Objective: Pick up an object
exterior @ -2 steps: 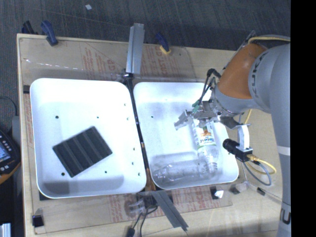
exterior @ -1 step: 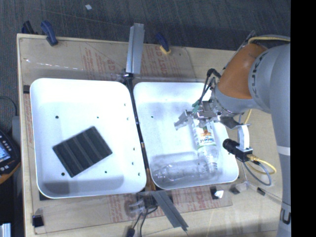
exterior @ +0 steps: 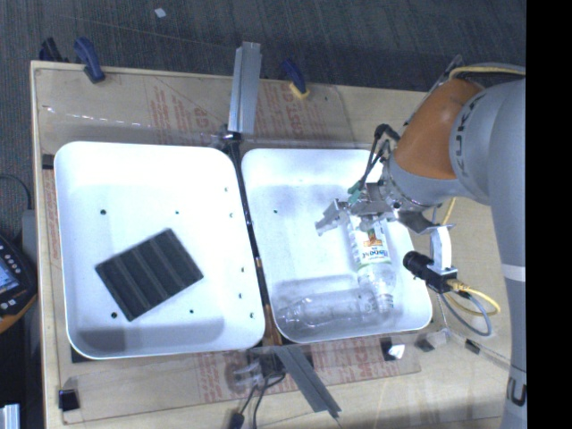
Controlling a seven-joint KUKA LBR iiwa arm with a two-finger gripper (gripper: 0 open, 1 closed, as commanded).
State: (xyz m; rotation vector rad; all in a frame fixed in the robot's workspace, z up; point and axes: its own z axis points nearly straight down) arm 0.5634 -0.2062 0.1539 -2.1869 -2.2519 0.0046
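The two-finger gripper [exterior: 357,211] hangs low over the right white bin [exterior: 299,172], just above the labelled clear plastic bottle [exterior: 373,256] near that bin's right edge. Whether it grips cannot be told. A second clear plastic bottle [exterior: 326,307] lies along the front edge. A dark ribbed rectangular pad [exterior: 148,273] lies in the left white bin [exterior: 80,172].

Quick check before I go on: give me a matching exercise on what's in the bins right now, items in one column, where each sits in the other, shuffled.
Items:
1. dark ribbed pad
2. labelled bottle
3. clear bottle
4. gripper

Places:
A. lying along the right bin's front wall
B. above the right bin, over the labelled bottle's top end
C. flat in the left bin
D. right side of the right bin, lying front to back

Pairs: 1-C, 2-D, 3-A, 4-B
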